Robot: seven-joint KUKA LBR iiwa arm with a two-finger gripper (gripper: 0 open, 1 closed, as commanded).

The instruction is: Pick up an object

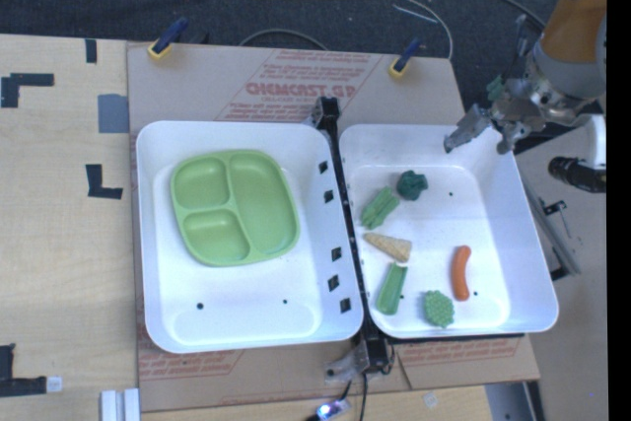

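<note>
The robot arm [577, 25] comes in from the right and hangs over the top right corner of the right bin [513, 202]. It is grey with an orange part near the top. Its gripper [483, 135] points down and to the left, and its two fingers [461, 135] are spread apart with nothing between them.

The right bin has six toy foods in it. A dark green broccoli [411, 183] is the closest one to the gripper, but they are not touching. Just beside it is a light green veggie [379, 208]. Below that is a pale yellow wedge [387, 246], then a green stick [391, 289]. A bumpy green piece [438, 308] and an orange sausage [460, 272] sit near the bottom right (close together, not touching).

There is bare white floor along the top of that bin, under the gripper.

The left bin [158, 242] holds a green tray [235, 207] with three parts.
</note>
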